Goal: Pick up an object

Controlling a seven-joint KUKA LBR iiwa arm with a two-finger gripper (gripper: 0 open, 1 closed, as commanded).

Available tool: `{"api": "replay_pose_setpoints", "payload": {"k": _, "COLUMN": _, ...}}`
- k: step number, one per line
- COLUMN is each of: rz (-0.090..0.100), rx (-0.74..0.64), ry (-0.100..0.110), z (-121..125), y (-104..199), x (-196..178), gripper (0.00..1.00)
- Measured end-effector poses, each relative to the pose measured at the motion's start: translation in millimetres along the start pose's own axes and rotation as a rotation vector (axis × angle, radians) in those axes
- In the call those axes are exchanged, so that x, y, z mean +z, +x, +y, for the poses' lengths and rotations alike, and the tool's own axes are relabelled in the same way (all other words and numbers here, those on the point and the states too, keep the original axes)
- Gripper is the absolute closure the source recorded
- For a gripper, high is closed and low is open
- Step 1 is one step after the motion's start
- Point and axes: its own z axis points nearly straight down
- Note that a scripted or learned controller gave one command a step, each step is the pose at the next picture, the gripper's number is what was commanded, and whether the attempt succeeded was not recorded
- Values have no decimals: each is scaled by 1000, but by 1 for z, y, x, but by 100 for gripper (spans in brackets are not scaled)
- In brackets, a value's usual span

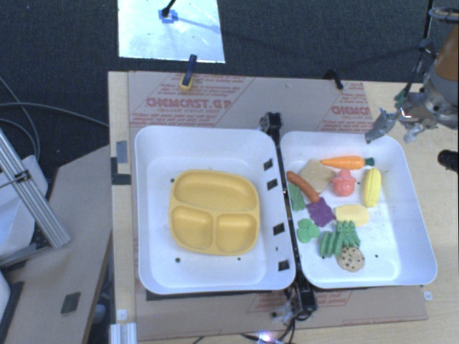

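Gripper [394, 124] spread, at right bin's [412, 213] 1 o'clock rim; one carrot [344, 162], one corn [371, 186], one cookie [351, 258] inside.

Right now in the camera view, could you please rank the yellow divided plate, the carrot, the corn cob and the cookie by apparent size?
1. Yellow divided plate, by far the largest.
2. Carrot and corn cob look alike; I would not rank them.
3. Cookie, smallest.

Right white bin [412, 213], toy foods lying flat, clustered: orange plastic carrot [346, 162] at top; yellow corn cob [371, 186] upright beside pink round fruit [344, 185]; tan bread slice [315, 173]; red sausage [302, 185]; purple grapes [320, 211]; green beans [337, 239]; brown cookie [351, 259].
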Motion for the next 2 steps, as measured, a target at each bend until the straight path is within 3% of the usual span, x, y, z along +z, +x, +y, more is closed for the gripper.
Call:
{"api": "replay_pose_setpoints", "payload": {"k": 1, "rz": 4, "rx": 3, "ry": 10, "z": -65, "y": 23, "x": 70, "gripper": 0}}
{"api": "replay_pose_setpoints", "payload": {"k": 2, "rz": 4, "rx": 10, "ry": 14, "z": -174, "y": -3, "x": 133, "gripper": 0}}
